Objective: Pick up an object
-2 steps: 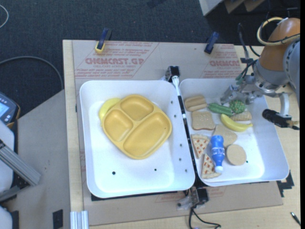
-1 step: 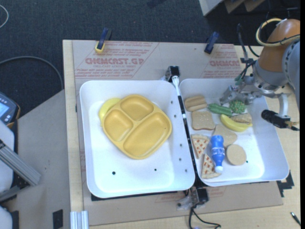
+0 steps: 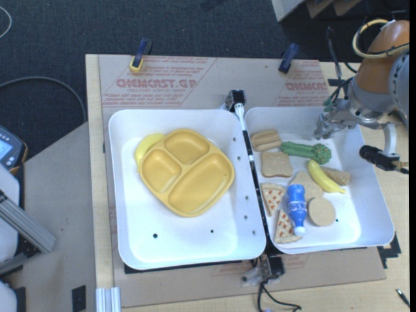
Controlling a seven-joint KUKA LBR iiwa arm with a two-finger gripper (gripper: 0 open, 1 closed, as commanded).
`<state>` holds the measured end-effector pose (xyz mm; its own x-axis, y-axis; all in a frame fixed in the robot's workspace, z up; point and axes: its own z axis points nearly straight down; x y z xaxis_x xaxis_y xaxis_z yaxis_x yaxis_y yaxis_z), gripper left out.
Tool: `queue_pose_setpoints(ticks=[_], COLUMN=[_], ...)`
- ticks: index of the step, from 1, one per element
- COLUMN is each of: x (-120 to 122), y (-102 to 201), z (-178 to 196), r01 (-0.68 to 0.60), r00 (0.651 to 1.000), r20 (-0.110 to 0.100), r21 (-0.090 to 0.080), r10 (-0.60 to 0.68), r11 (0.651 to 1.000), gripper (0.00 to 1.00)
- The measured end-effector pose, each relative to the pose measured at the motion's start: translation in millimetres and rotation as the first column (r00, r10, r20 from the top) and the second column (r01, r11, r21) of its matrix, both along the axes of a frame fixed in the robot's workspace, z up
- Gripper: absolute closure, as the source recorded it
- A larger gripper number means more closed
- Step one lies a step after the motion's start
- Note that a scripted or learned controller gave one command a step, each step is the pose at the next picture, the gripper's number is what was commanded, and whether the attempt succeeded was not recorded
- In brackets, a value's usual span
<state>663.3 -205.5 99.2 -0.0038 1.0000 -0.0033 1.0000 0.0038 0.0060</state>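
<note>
The right bin (image 3: 374, 194) holds toy food: a bread roll (image 3: 265, 139), a toast slice (image 3: 276, 164), a green broccoli stalk (image 3: 307, 151), a yellow banana (image 3: 324, 177), a blue and white bottle (image 3: 296, 207), a round cookie (image 3: 321, 212) and two pizza slices (image 3: 273, 199). My gripper (image 3: 327, 126) hangs over the bin's far right part, just above and right of the broccoli's head. I see nothing between its fingers.
The left bin (image 3: 130, 194) carries a yellow divided tray (image 3: 187, 171) resting on a yellow plate (image 3: 146, 147). A black divider bar (image 3: 249, 168) runs between the bins. Two clamps (image 3: 138, 54) sit at the board's far edge. A black cable lies right of the bin.
</note>
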Motion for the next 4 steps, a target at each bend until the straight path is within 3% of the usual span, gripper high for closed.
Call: queue_pose_setpoints(ticks=[3, 4], x=[5, -15], y=[-8, 49], z=[130, 122], r01=[0.003, -0.001], r00=[1.000, 1.000], r20=[0.002, -0.008], r21=[0.000, 0.006], r10=[-0.003, 0.001], r11=[1.000, 1.000], gripper=[1.00, 1.00])
